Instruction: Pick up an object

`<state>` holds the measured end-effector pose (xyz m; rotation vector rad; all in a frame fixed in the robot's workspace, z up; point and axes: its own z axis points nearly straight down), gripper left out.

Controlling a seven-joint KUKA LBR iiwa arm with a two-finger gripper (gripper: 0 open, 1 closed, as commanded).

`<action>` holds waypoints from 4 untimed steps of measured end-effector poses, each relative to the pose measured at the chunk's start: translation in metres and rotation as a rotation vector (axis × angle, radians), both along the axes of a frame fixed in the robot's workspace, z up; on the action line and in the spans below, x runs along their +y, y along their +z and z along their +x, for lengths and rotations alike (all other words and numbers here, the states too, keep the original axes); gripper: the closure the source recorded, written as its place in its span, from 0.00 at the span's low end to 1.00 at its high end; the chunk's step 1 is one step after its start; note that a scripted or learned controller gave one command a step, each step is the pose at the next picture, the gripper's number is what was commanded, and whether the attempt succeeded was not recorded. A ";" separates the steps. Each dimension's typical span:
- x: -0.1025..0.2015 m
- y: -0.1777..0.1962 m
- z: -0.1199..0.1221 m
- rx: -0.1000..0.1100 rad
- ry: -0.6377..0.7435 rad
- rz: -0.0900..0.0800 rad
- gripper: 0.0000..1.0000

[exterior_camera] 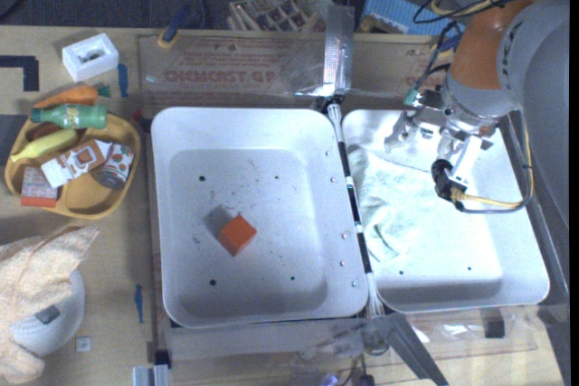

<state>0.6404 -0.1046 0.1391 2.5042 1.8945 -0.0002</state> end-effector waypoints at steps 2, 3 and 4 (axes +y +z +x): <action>-0.074 0.041 -0.102 0.002 0.232 0.002 0.00; 0.004 -0.048 -0.095 -0.012 0.348 -0.003 0.00; -0.028 -0.004 -0.088 0.000 0.123 0.000 0.00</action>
